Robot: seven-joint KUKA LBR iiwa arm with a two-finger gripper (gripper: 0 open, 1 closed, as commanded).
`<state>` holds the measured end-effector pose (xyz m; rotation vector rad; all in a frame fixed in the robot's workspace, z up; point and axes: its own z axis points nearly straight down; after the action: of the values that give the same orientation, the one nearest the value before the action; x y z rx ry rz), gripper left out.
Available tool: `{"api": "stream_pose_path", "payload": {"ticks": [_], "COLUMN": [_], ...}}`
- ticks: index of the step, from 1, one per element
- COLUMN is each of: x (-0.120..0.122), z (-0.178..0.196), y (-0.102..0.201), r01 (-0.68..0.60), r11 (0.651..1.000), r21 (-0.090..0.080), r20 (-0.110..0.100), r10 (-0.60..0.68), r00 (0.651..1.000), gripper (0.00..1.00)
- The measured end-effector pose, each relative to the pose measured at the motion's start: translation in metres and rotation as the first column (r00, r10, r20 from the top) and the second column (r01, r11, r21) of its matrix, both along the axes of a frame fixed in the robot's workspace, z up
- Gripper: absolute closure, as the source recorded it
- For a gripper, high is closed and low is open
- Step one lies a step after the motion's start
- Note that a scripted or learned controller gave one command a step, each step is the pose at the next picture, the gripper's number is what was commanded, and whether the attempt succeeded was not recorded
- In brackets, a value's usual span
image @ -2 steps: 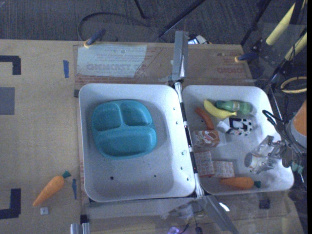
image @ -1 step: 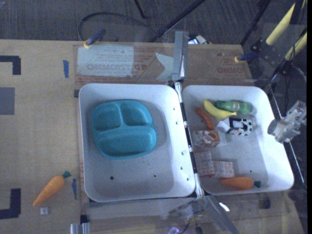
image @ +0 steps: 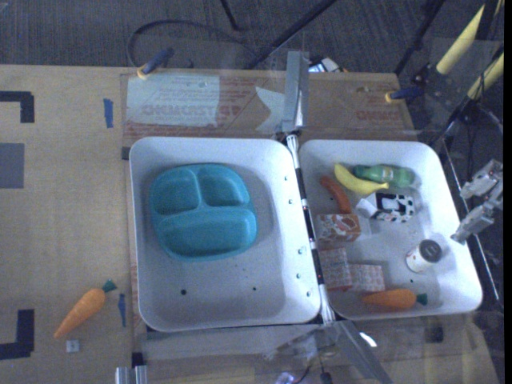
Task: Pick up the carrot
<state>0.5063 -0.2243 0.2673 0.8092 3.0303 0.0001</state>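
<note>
Approach step, nothing grasped: gripper point(image: 478, 202) hanging at the right bin's point(image: 448, 170) outer edge with fingers spread and bare, needing to swing down toward the carrot point(image: 392, 298) lying flat along that bin's near wall, beside the cup point(image: 424, 254).

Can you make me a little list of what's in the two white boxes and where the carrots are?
left bin: blue plate
right bin: banana, green bottle, cup, snack packets, carrot near front edge
bench: second carrot, outside the bins
tool: at the right bin's right edge, apart from both carrots
</note>
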Motion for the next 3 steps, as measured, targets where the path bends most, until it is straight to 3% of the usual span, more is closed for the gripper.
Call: {"api": "stream_pose_path", "payload": {"ticks": [1, 2, 3], "x": [0.017, -0.025, -0.022], "z": [-0.095, 0.002, -0.153], "y": [0.016, 0.016, 0.002], "r01": [-0.077, -0.47, -0.62], "r11": [0.997, 0.883, 0.784], "r21": [0.001, -0.004, -0.012], "r20": [-0.002, 0.001, 0.006], "r10": [0.077, 0.47, 0.62], "r00": [0.997, 0.883, 0.784], "gripper": [0.0, 0.0, 0.0]}}
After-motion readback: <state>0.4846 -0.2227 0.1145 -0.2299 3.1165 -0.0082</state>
